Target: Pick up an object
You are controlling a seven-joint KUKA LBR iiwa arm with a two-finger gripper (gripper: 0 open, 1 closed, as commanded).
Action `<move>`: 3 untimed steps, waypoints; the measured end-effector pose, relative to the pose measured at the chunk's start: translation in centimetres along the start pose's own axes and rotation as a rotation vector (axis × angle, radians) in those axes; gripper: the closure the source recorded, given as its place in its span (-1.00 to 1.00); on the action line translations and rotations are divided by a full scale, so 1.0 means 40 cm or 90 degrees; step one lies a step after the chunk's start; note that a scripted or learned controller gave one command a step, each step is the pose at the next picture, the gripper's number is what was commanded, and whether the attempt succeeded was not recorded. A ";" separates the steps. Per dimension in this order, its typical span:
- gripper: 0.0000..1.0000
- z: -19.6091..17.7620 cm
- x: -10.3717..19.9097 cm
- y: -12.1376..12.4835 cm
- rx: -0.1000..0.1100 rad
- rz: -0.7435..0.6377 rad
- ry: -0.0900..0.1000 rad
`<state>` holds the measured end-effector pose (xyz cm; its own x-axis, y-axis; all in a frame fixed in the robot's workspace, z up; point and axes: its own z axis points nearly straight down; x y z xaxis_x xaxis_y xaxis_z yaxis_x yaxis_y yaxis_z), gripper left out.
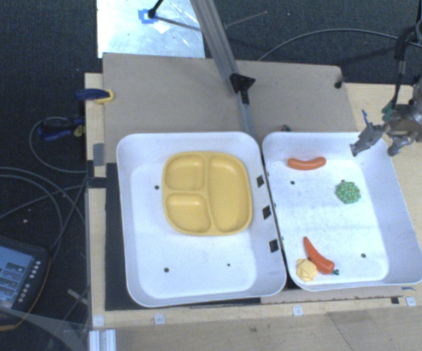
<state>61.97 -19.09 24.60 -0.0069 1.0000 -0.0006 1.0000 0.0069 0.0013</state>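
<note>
In the right bin [397, 218] lie an orange sausage [306, 163] near the back, a green bunch of grapes [348, 191] right of centre, and at the front a red-orange carrot [317, 255] beside a small yellow piece [306, 270]. My gripper [380, 140] hangs at the bin's back right edge, above and to the right of the sausage and grapes. Its two fingers are spread apart with nothing between them.
The left bin [141, 269] holds a yellow divided plate [205, 193]. A grey pole [218, 39] slants across the back of the bench down to the gap between the bins. Cables and a tablet [2, 269] lie off the bench on the left.
</note>
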 end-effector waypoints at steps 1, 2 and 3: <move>-1.00 0.000 0.000 0.000 0.000 -0.001 0.000; -1.00 0.120 -0.010 0.022 0.002 0.001 0.000; -1.00 0.275 0.002 0.022 0.003 -0.001 0.001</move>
<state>62.86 -18.99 13.59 -0.0080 1.0000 0.0004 1.0000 0.0080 -0.0034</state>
